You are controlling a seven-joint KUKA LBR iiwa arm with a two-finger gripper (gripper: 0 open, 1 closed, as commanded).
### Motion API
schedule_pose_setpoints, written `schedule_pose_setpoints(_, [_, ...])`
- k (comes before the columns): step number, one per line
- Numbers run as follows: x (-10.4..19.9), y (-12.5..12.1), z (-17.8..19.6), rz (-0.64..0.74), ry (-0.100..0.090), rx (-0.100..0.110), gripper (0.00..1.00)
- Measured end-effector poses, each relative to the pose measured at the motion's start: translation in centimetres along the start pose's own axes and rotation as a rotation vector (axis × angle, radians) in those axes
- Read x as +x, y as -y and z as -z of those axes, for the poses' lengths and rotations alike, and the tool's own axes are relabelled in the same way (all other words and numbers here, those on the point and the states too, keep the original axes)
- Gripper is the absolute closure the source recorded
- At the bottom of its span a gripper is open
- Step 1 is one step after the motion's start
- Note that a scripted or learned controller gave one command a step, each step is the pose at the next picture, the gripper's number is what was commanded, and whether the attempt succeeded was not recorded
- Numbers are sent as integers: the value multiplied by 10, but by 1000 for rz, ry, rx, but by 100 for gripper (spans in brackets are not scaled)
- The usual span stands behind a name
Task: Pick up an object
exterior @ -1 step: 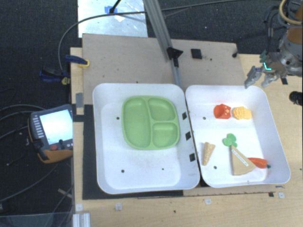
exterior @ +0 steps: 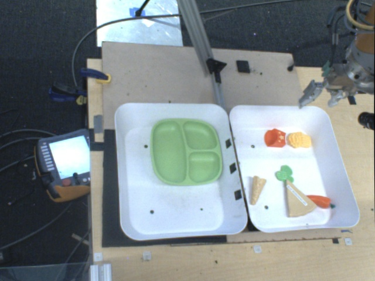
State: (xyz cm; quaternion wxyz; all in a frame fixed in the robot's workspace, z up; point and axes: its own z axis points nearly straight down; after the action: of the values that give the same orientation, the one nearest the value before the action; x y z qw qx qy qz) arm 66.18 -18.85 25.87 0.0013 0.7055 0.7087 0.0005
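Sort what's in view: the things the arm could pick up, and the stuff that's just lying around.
For the job:
gripper
red piece
yellow piece
green piece
small cone
tan wedge
orange carrot
green divided plate

Lying about:
handheld screen
blue clamps

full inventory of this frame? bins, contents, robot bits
bins: 2, white, side by side on the bench
divided plate: 1, green, in left bin
orange toy: 1, right bin, touching yellow toy
yellow toy: 1, right bin, far side
cone: 1, tan, right bin near divider
green piece: 1, right bin centre
wedge: 1, tan, right bin front
carrot: 1, orange, beside wedge
gripper: 1, grey, fingers open, above right bin's far right corner
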Motion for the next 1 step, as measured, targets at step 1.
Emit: schedule_pose_setpoints(1, [2,5,-57,-2,1,0,0])
